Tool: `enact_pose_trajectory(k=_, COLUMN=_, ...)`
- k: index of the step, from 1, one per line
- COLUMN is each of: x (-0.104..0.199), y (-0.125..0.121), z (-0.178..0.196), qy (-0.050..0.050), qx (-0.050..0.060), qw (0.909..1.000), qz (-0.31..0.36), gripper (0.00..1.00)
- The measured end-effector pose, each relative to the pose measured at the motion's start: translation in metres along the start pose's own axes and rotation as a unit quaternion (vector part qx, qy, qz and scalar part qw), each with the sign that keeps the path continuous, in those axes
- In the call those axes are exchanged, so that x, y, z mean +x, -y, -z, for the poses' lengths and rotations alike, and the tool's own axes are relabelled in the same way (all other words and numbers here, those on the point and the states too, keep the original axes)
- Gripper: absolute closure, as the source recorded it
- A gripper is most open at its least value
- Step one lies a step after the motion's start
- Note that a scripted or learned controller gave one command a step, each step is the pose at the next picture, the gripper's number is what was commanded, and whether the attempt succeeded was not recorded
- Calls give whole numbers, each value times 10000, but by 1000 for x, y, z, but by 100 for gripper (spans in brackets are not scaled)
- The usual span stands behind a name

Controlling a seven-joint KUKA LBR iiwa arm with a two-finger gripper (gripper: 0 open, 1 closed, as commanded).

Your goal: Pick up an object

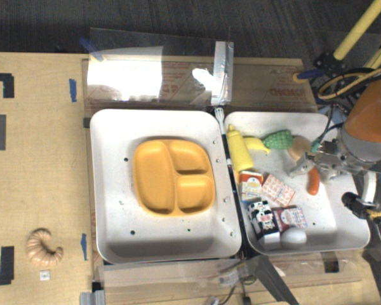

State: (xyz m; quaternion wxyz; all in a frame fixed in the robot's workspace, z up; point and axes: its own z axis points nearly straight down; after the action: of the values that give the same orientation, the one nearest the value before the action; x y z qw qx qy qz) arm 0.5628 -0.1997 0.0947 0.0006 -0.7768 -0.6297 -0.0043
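The right bin holds several small objects. A yellow bottle lies along its left wall, with a yellow banana and a green knobbly toy beside it. A tan round piece and an orange carrot-like piece lie further right. My gripper hangs low over the bin between the tan piece and the orange piece, and nothing shows in its grasp.
Small cartons, a black-and-white carton and a white lump lie in the right bin's front half. The left bin holds a yellow divided plate. A tan croissant toy lies on the bench at left.
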Motion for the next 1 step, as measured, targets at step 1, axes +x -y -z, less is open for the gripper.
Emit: enact_pose_trajectory(k=1, x=-1, y=0, z=8, qy=15, qx=4, qw=10000, qz=-7, gripper=100)
